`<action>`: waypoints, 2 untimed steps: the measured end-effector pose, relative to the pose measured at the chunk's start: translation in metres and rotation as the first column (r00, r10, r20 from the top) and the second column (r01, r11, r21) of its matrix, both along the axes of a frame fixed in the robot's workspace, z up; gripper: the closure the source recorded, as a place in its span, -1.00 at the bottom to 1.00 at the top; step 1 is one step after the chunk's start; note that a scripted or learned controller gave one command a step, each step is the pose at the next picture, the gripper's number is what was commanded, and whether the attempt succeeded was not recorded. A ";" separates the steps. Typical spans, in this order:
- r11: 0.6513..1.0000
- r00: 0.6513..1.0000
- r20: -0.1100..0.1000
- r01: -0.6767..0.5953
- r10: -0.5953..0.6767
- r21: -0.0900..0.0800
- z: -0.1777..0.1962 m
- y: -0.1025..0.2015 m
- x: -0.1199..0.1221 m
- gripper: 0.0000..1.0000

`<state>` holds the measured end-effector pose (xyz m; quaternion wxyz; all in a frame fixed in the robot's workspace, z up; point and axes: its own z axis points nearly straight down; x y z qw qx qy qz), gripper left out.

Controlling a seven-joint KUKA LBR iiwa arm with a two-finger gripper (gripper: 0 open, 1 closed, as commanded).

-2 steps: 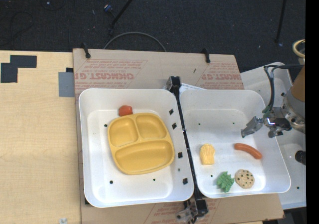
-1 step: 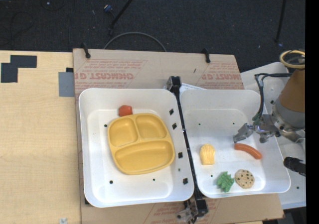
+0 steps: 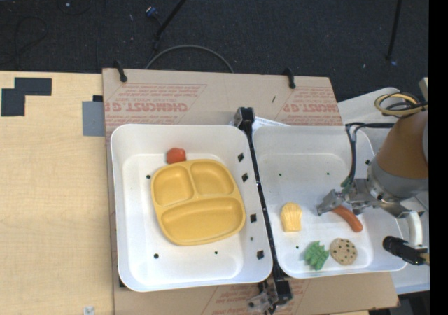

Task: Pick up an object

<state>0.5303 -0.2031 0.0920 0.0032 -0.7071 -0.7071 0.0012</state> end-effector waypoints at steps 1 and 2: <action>1.000 1.000 0.001 0.002 -0.002 -0.001 0.012 -0.001 0.000 1.00; 1.000 1.000 0.008 -0.001 0.001 -0.003 0.074 -0.005 -0.001 1.00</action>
